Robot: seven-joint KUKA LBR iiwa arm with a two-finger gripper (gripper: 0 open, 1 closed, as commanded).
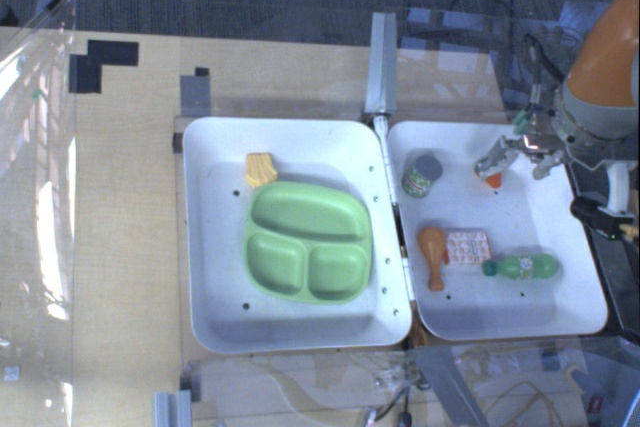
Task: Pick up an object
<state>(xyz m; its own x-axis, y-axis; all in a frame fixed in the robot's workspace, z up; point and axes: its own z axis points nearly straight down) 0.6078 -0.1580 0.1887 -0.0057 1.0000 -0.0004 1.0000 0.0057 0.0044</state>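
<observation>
I'm watching the arm reach in from the right, its orange band bulking large at the far right corner of the right bin. The wrist is bent down and leftward, so the claw hangs over the far part of that bin, pointing toward the bin's middle. The fingers are spread apart, one angled left and one to the right, with nothing clamped between them. Just below the left finger sits a small orange-red piece on the bin floor (I cannot tell whether the tip touches it or only hovers above).

Left of the claw, near the divider between the bins, a small round tin with a grey lid stands on the floor of the bin. Nearer to me in the same bin there is a brown drumstick-shaped toy, lying with its thin end toward the near side. Just beside it on the right is a flat pink-patterned packet, and right of that a green bottle lies on its side.

Over in the left bin, a green divided plate takes the middle, and a small yellow block rests just beyond its far left rim. Both bins sit side by side on the pale wooden desk.
</observation>
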